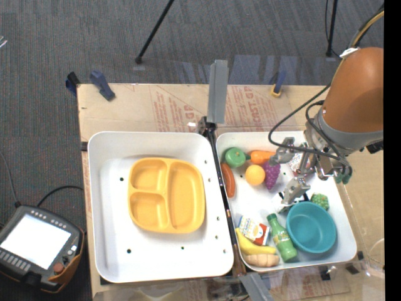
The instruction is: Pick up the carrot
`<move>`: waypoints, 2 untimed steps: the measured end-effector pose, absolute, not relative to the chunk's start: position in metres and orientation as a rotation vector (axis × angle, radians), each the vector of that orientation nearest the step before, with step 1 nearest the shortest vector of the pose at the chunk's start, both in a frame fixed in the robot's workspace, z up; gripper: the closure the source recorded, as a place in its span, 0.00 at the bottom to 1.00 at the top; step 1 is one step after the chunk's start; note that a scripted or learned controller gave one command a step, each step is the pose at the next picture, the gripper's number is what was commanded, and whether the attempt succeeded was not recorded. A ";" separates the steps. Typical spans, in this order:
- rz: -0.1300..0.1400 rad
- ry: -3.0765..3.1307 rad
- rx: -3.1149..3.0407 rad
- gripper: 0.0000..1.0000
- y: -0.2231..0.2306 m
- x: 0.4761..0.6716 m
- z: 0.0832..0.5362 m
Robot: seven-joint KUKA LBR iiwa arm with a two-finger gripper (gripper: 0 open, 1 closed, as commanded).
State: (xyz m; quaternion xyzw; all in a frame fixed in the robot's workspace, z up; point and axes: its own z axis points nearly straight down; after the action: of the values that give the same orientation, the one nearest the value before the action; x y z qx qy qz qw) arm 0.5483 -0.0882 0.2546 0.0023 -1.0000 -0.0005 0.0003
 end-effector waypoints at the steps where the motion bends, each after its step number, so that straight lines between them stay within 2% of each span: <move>1: -0.001 -3.102 -0.486 0.00 -0.106 0.581 0.209; 2: 0.000 -3.101 -0.506 0.00 -0.127 0.636 0.103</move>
State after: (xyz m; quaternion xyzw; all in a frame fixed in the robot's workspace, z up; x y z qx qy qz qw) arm 0.6356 -0.1266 0.1031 -0.1612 -0.9869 -0.0001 -0.0002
